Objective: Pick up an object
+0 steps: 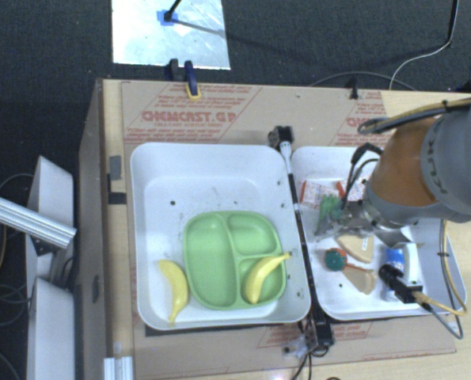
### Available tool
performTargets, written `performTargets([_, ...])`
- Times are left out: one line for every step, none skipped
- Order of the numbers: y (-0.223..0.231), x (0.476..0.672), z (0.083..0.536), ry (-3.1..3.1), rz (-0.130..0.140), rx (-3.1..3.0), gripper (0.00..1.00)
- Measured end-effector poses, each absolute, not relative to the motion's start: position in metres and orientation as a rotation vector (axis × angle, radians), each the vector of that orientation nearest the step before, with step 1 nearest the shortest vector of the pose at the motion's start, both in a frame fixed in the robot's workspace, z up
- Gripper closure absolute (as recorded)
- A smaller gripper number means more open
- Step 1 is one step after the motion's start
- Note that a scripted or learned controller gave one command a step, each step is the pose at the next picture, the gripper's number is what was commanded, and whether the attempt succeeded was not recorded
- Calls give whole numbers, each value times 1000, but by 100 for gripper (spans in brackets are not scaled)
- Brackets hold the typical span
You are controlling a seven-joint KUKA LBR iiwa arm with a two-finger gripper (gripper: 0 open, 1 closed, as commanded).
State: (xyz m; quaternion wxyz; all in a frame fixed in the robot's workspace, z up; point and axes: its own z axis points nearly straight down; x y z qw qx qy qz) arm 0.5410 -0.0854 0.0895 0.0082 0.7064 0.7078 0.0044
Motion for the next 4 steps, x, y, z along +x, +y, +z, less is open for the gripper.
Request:
performTargets([-90, 509, 89, 2211, 16, 2206, 0])
performTargets([-92, 580, 85, 2223, 3, 2216, 0])
performTargets([-84, 509, 84, 2223, 0, 2221, 0])
performTargets([-98, 510, 84, 2221, 2, 2220, 0])
